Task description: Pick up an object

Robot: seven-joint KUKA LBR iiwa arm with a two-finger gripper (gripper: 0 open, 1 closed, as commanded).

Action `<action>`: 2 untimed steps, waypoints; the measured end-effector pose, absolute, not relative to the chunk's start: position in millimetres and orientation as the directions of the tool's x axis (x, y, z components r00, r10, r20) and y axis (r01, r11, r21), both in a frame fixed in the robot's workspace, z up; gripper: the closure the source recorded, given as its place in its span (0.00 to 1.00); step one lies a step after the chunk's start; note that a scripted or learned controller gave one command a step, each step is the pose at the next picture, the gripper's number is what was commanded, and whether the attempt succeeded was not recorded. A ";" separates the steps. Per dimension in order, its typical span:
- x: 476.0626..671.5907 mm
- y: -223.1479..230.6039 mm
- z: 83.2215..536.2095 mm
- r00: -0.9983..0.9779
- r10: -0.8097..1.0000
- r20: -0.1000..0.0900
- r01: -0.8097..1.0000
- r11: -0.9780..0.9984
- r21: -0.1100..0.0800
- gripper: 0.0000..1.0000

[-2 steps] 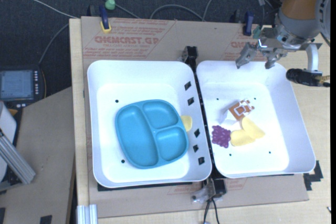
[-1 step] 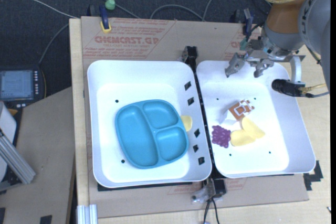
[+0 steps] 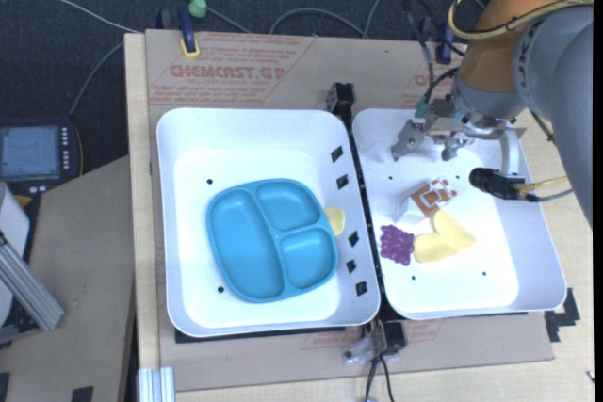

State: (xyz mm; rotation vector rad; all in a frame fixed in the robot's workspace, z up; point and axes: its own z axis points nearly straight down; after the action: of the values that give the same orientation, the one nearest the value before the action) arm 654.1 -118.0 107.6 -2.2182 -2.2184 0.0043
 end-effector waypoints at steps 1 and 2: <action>655.9 -117.8 121.9 -0.001 1.000 0.001 1.000 0.001 0.001 1.00; 653.8 -115.8 166.6 -0.001 1.000 0.000 1.000 0.001 0.005 1.00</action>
State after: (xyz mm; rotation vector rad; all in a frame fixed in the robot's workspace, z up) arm 653.8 -115.8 166.6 -2.2234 -2.2252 -0.0055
